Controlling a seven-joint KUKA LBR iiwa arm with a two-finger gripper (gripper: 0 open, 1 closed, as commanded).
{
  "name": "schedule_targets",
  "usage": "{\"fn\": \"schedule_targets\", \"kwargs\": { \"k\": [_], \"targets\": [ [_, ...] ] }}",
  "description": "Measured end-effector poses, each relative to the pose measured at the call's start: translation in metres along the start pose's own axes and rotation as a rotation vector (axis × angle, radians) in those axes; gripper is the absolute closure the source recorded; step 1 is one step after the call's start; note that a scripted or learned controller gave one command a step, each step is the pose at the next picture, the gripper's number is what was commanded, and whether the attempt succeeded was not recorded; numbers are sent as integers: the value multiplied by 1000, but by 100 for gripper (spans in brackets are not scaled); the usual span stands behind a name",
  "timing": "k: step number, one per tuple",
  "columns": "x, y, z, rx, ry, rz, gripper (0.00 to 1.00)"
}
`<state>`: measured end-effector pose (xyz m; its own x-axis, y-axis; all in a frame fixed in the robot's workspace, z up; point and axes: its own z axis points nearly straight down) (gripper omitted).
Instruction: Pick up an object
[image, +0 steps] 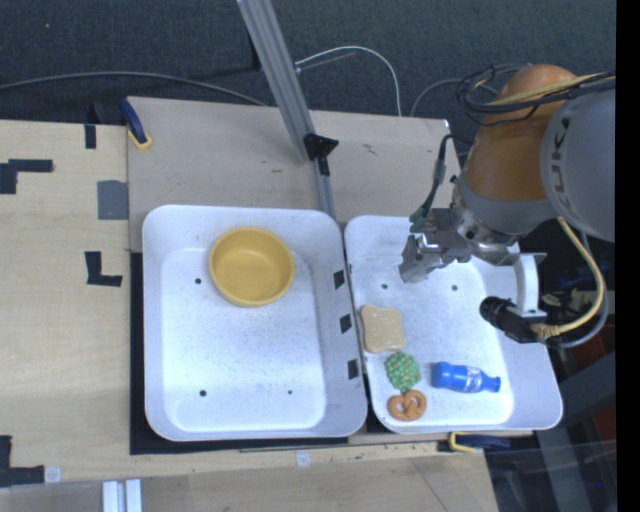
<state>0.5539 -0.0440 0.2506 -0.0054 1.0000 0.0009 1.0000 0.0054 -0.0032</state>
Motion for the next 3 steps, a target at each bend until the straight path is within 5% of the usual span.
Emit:
{"fn": "schedule_targets", "kwargs": {
  "k": [3],
  "targets": [
    [143, 75, 1, -3, 0, -1, 100]
  ]
}}
